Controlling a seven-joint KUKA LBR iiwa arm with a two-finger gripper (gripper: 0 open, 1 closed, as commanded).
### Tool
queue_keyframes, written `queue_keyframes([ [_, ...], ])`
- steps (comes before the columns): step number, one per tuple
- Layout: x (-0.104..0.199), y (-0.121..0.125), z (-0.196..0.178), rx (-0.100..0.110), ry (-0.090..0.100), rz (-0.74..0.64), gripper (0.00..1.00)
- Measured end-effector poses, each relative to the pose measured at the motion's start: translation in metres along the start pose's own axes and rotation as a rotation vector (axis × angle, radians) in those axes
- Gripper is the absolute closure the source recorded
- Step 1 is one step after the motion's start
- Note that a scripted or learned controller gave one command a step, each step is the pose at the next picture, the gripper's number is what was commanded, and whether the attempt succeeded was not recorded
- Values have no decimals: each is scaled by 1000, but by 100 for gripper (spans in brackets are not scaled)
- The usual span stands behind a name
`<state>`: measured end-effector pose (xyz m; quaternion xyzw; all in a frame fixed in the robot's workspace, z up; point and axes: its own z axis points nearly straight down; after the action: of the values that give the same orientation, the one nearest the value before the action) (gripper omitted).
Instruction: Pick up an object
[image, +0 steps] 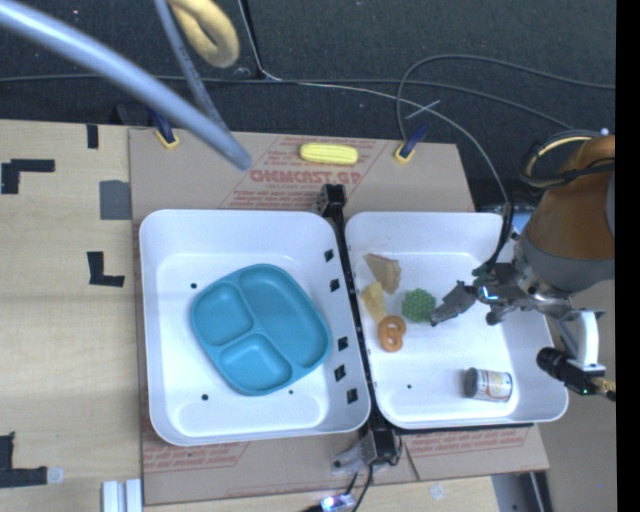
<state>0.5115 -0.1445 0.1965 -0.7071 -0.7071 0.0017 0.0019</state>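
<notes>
The right bin (440, 235) holds several small objects. A green broccoli-like piece (418, 302) lies near its middle, with a tan wedge (383, 270), a pale yellow piece (372, 300) and an orange ring (391, 333) to its left. A small can (487, 382) lies on its side near the front right. My gripper (468, 303) hangs low over the right bin, just right of the green piece and apart from the can. I see nothing held in it.
The left bin (165, 300) holds a blue divided plate (260, 327). A yellow corn-like object (328, 153) lies on the cardboard behind the bins. A grey pole (130, 65) crosses the top left. Cables run behind the right bin.
</notes>
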Motion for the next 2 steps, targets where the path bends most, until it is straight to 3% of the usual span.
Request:
queue_keyframes([
  [2, 1, -4, 114, -5, -2, 0, 0],
])
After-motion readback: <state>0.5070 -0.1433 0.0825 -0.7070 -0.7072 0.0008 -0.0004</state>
